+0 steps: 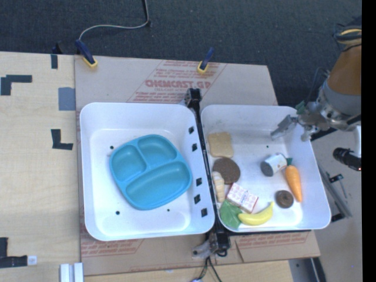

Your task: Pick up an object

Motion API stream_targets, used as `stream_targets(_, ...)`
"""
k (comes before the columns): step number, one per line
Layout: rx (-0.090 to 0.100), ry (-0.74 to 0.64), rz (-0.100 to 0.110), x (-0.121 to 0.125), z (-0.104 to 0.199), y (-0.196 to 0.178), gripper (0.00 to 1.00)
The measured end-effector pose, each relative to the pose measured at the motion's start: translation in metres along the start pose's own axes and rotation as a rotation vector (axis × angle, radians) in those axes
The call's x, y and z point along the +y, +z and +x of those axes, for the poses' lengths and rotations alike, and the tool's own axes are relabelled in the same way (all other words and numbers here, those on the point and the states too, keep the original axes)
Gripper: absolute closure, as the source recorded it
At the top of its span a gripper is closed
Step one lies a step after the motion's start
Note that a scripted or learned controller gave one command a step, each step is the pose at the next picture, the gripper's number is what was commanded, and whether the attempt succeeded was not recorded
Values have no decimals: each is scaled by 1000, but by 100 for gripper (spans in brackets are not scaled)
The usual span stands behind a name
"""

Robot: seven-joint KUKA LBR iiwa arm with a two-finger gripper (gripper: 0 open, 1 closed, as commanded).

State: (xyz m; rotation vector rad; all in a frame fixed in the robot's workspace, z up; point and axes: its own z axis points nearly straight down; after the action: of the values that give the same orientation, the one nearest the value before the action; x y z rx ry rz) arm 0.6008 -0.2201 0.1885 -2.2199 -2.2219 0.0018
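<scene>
The table carries a sheet of cardboard on which two white bins sit side by side. The left bin holds a blue divided plate, lying flat near its middle. The right bin holds several items: a tan slice of bread near its left wall, a brown round cookie just below it, a red-and-white packet, a green piece and a banana at the front edge, a small brown disc, a carrot and a grey-and-white can on its side, just beside the carrot. The hand hangs over the right bin's far right corner, apart from the items; its fingers appear spread, with nothing between them.
</scene>
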Motion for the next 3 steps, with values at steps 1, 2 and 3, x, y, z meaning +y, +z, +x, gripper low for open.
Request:
stream_targets(1,1,0,2,-24,10,72,0)
stream_targets(2,1,-8,-22,-78,1,98,0)
stream_targets(3,0,-1,-2,-42,44,39,0)
